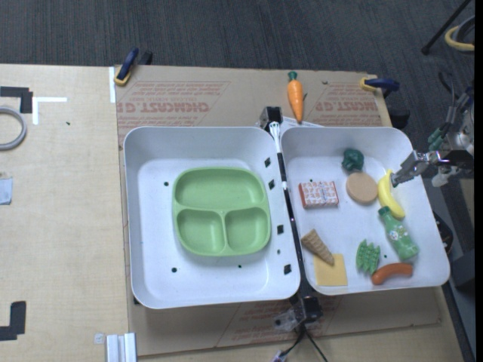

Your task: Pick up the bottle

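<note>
The bottle [398,234] is small and green with a pale label. It lies on its side in the right bin [332,148], close to that bin's right wall, between a yellow banana [389,194] and a red sausage [392,272]. My gripper [407,172] reaches in over the right wall of this bin. It hangs just above the banana's upper end, well up and slightly right of the bottle, and does not touch it.
The right bin also holds a broccoli piece [352,159], a round cookie [362,188], a red and white box [318,194], an ice cream cone [318,246], a cheese slice [330,271] and a green leafy toy [367,254]. A green divided plate [223,211] sits in the left bin [143,202]. A carrot [294,96] lies behind the bins.
</note>
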Controlling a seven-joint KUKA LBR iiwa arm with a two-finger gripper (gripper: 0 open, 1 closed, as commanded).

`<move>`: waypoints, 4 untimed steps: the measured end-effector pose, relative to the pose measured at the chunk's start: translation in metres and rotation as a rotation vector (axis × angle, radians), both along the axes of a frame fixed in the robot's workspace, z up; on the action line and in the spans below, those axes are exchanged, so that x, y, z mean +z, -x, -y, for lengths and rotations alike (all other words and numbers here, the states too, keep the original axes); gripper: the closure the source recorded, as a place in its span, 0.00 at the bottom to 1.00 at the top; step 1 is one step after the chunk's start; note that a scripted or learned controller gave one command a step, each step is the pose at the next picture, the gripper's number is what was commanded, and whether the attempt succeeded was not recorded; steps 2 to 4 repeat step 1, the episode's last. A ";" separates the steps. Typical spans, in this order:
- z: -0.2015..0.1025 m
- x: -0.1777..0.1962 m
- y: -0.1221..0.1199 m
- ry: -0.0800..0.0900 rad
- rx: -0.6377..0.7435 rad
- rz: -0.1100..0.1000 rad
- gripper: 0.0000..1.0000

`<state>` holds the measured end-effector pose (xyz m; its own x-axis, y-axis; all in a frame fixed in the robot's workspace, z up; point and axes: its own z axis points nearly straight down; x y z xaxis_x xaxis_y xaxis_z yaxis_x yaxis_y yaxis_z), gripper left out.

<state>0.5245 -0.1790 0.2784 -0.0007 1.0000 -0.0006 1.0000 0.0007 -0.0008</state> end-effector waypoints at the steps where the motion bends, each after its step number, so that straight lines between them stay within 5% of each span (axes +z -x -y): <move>1: 0.000 0.009 -0.001 0.001 0.001 0.000 1.00; 4: 0.000 0.009 -0.001 0.001 0.001 0.000 1.00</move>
